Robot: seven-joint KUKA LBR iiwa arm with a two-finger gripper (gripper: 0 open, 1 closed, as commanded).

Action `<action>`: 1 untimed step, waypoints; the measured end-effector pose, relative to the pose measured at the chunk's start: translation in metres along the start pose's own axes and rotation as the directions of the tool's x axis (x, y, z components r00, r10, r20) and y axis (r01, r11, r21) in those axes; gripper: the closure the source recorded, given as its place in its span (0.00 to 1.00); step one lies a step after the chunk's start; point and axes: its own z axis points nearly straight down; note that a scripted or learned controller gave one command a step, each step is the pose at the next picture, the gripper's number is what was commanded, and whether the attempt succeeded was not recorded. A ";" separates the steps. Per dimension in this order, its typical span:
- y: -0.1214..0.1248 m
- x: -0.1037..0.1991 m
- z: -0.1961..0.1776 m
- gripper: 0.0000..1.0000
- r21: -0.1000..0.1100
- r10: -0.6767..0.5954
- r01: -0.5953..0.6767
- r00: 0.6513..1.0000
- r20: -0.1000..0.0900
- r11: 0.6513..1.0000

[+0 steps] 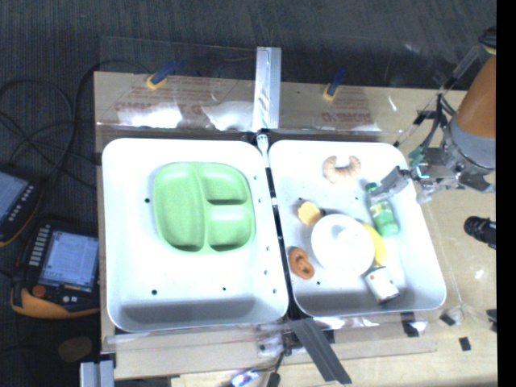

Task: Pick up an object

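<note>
Bench: two shallow white bins are sitting side by side, the left bin (121, 280) and the right bin (427, 289), with a dark divider running between them.
Left bin: a green sectioned tray (203, 205) is lying flat in the upper middle of it, with one large compartment and two smaller ones on its right side.
Right bin: several small things are lying in it, gathered around a white round plate (343, 242) near the middle.
Bottle: a green bottle (383, 214) is lying just beside the plate's upper right edge, its cap end pointing up toward the arm.
Croissant: a pale curved pastry (342, 166) is resting near the bin's top wall, apart from the plate.
Yellow block: a small yellow-orange piece (309, 212) is sitting just left of the plate's upper edge.
Orange piece: a small orange-brown item (301, 262) is lying at the plate's lower left, close to the divider.
Banana: a yellow strip (377, 245) is peeking out along the plate's right edge, touching it.
White box: a small white item with a dark end (382, 284) is lying below the plate near the bin's lower right corner.
Arm: it is reaching in from the right, its orange band showing at the edge.
Gripper: the gripper (397, 179) is hovering over the right bin's upper right area, just above the bottle's cap end; I cannot tell how it is set or whether it has hold of anything.
</note>
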 end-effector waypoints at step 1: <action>0.001 0.005 0.045 0.00 0.001 0.074 -0.074 0.997 0.001 0.997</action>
